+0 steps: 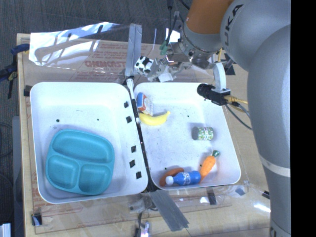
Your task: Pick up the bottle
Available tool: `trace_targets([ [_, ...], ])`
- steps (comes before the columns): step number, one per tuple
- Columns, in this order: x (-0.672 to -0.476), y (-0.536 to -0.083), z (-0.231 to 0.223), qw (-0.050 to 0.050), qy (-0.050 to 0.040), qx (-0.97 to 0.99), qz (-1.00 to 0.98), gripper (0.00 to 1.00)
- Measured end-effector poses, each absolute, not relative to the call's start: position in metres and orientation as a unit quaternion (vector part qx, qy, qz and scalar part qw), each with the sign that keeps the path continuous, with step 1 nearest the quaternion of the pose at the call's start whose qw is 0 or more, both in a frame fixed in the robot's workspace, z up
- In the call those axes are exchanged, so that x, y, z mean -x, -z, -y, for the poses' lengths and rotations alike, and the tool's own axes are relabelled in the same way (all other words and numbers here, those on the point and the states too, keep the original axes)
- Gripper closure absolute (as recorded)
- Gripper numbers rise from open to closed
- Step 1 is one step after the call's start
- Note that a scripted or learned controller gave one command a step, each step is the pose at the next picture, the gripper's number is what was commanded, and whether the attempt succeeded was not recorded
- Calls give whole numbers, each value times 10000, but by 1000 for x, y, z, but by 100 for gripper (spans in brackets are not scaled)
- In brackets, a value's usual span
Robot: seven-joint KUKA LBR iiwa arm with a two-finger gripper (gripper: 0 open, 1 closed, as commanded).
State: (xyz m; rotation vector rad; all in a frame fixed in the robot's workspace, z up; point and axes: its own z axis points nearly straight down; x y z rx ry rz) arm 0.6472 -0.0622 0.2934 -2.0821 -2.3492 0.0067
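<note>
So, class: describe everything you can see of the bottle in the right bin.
The bottle is small and looks like plastic, with a blue body, a pale label patch and a white cap end pointing left. It lies on its side along the near wall of the right bin, touching a brown sausage-like piece behind it; the toy carrot sits at its right end.

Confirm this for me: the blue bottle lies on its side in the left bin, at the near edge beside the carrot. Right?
Not quite. The camera view shows the bottle on its side in the right bin, not the left, at the near edge beside the carrot.
</note>
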Motion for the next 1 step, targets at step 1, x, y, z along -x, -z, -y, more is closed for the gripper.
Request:
trace_targets([
  [1,-530,-325,139,18,-32,7742,6329,100],
])
